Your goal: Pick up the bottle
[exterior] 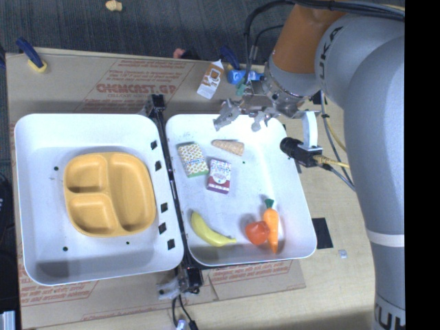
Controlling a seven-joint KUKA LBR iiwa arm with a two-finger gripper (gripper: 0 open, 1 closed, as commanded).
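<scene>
Your gripper [242,117] hangs over the far rim of the right bin [297,205], its two fingers spread apart with nothing between them. That suits a search or an approach, not a carry.

You have no plain bottle to aim at. In the right bin lie a patterned packet [192,159] and a small red-and-white carton [220,176] side by side, a tan wedge [228,146] just beyond the carton, a banana [210,231] at the near rim, and a tomato [257,232] touching a carrot [272,228] in the near right corner. None of these reads as a bottle; if one is there, it is hidden under the arm or too small to tell.

The left bin [41,253], touching the right bin along their shared edge, holds one yellow divided plate [110,192], its compartments bare.

Everything lies flat and loose, so you would have to come straight down on whatever you choose.
</scene>
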